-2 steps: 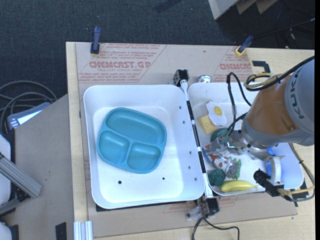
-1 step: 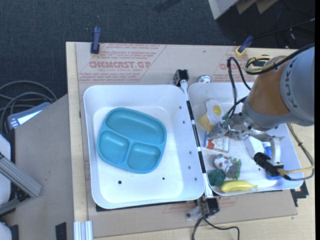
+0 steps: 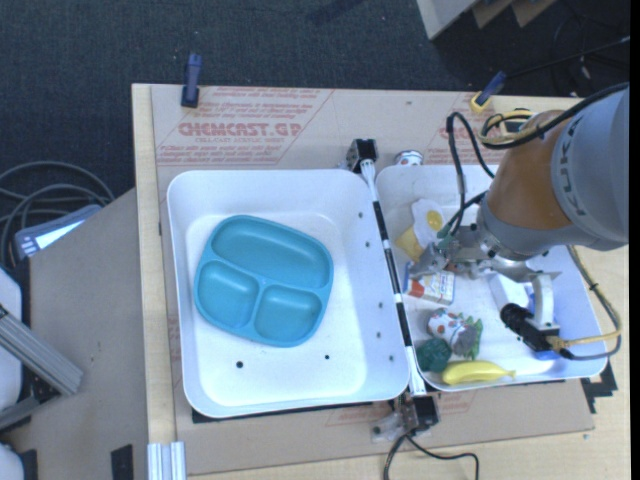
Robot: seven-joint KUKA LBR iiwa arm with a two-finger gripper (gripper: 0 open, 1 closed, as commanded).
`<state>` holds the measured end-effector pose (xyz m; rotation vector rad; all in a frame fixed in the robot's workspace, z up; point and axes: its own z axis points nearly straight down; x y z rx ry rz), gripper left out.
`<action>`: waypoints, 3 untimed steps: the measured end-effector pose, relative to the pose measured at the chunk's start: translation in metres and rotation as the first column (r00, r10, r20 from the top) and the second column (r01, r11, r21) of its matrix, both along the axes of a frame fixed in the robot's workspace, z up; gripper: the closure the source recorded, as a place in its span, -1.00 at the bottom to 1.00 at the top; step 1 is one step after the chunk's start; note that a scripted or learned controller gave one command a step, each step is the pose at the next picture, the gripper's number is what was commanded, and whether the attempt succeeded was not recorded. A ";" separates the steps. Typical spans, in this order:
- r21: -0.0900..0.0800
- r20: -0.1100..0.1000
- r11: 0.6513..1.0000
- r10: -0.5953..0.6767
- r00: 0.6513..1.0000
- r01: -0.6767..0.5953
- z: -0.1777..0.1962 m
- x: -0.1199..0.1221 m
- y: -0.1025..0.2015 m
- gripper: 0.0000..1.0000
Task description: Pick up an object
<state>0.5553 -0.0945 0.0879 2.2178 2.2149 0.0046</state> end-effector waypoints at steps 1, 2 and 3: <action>0.003 -0.003 1.000 0.001 1.000 -0.001 0.000 0.023 -0.001 -1.00; 0.003 0.005 1.000 0.001 1.000 -0.001 0.001 0.018 -0.005 -1.00; 0.001 0.006 1.000 0.000 1.000 0.000 0.001 0.001 0.001 -1.00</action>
